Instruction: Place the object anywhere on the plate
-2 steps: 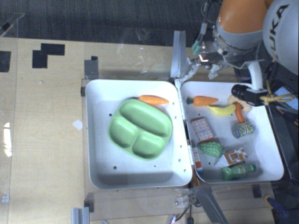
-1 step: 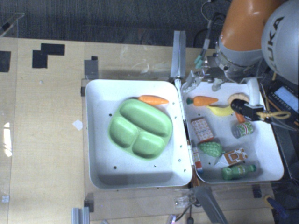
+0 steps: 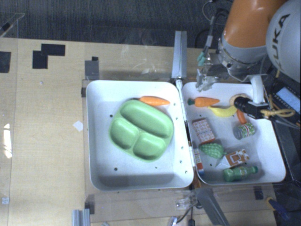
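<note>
carrot (image 3: 154, 100) lies in the left bin (image 3: 101, 173), orange, on its side, just behind the far edge of the green plate (image 3: 141, 130). it seems to touch the plate rim or overlap it a little, but i cannot tell if it really rests on the plate. the plate has three compartments and sits tilted in the middle of the left bin. the gripper (image 3: 205, 81) hangs over the far left corner of the right bin (image 3: 277, 166), close to the wall between the two bins. its fingers point down and nothing is seen between them; how wide they stand i cannot tell, because they are small and blurred. the arm (image 3: 256, 18) comes from the right, with its orange band high at the top of the view. in the right bin a second carrot (image 3: 205, 102) lies just under the gripper, apart from it. beside it is a banana (image 3: 225, 111), yellow and curved. a small box (image 3: 203, 130) with a red pattern lies near the left wall, and a green bumpy thing (image 3: 211, 150) is in front of it. a can (image 3: 245, 130) lies near the right side, a little carton (image 3: 236, 158) is in front of it, and a green bottle (image 3: 240, 172) lies on its side at the front edge.
</note>
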Available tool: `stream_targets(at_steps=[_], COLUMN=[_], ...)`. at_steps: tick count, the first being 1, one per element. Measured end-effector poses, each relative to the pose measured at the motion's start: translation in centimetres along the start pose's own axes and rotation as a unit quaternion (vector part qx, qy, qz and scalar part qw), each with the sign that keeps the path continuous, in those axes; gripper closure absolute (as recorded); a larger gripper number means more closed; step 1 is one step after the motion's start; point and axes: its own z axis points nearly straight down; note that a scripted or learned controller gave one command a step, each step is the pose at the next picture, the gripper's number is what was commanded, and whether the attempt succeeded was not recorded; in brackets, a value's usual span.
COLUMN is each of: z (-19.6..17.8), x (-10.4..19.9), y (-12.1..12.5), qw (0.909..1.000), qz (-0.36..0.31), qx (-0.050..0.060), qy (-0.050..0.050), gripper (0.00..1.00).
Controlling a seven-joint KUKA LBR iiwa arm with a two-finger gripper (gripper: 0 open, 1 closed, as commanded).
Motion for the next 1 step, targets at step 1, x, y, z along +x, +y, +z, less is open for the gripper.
stream_targets(at_steps=[1], z=[0.01], x=[0.00], y=[0.00], qw=[1.0000], qz=[0.000], qx=[0.000], qy=[0.000], gripper=[0.00])
